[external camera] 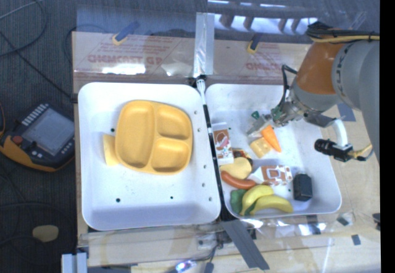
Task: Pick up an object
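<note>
Clutter fills the right bin (321, 201): we count one carrot (270, 138) just below the pincer (281, 114), one pale block (260, 147) touching the carrot, two small printed packets (223, 144), one red sausage (238, 181), two bananas (269, 200) at the near edge and one black block (302, 186). We cannot tell whether the pincer is open or closed. One yellow divided plate (153, 136) lies in the left bin (99, 204). One handheld controller (38, 136) sits off the table's left edge.

Yellow divided tray (153, 136) in white bin (92, 191); orange carrot (270, 138), yellow bananas (265, 199), black block (302, 186).
</note>
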{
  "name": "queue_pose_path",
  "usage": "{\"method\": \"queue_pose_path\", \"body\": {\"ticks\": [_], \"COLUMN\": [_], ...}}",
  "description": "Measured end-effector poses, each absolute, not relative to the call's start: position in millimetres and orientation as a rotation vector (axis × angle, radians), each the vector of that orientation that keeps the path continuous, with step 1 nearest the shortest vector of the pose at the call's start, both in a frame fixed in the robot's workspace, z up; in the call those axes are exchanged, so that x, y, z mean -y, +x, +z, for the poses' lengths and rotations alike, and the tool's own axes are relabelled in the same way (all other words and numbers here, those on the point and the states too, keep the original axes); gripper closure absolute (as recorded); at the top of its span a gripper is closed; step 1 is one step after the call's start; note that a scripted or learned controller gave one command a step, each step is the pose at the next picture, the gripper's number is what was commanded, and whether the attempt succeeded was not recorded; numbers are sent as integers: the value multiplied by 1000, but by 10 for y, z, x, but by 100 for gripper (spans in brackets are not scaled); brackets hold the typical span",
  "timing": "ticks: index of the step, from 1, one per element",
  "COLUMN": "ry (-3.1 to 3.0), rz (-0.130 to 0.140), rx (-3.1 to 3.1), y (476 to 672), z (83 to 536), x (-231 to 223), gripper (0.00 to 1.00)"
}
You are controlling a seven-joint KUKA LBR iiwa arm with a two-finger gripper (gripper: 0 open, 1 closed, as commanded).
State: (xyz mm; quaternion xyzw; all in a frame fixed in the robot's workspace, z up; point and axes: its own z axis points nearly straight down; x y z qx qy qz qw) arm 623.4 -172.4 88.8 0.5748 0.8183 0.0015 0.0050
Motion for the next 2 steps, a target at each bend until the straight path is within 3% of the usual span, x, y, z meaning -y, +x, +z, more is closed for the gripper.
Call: {"method": "queue_pose_path", "body": {"ticks": [1,2], "ry": [1800,2166], "rz": [11,-4], "rx": [-2561,-2275], "y": [6248,6227], "z": [997,2010], "x": [1714,1430], "gripper": [100,100]}}
